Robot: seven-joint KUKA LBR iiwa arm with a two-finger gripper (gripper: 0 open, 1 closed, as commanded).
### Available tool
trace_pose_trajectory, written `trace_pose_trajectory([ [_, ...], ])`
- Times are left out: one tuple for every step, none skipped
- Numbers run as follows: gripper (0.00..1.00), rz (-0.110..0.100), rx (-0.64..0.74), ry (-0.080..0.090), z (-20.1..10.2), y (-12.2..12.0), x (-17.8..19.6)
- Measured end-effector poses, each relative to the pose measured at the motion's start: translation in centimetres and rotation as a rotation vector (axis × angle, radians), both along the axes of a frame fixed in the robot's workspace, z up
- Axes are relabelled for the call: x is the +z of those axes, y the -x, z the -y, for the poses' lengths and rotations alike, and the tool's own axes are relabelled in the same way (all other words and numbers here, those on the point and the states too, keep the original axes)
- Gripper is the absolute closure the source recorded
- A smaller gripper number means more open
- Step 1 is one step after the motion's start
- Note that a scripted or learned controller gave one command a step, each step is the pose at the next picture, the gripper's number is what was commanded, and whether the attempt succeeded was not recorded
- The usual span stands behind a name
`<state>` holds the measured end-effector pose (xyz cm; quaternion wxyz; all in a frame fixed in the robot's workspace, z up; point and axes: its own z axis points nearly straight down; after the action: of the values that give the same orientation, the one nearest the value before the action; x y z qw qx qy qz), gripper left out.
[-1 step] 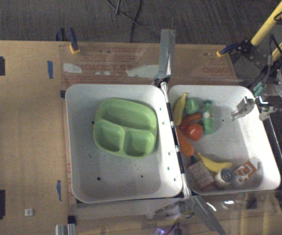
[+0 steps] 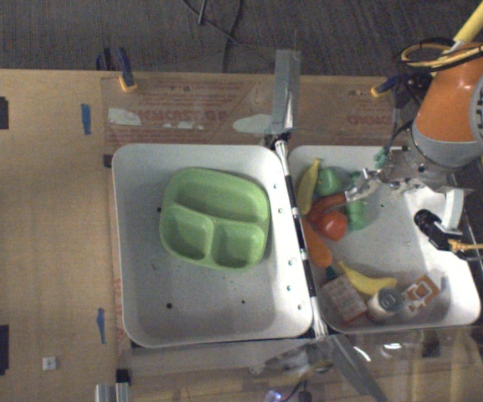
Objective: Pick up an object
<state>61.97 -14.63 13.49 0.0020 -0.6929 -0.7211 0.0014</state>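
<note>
Tool [image 2: 360,189] just above green toy [image 2: 357,216], right bin [image 2: 408,262].

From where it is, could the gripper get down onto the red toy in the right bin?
Probably yes: the gripper is just above and right of the red toy, which lies uncovered on top, though green pieces crowd its right side.
</note>
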Motion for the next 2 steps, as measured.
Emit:
trace_pose_trajectory([
  [0.0, 0.002, -0.22, 0.002, 2.6, -0.6, 5.6],
  [0.0, 0.017, -0.136, 0.002, -3.8, -1.0, -3.4],
])
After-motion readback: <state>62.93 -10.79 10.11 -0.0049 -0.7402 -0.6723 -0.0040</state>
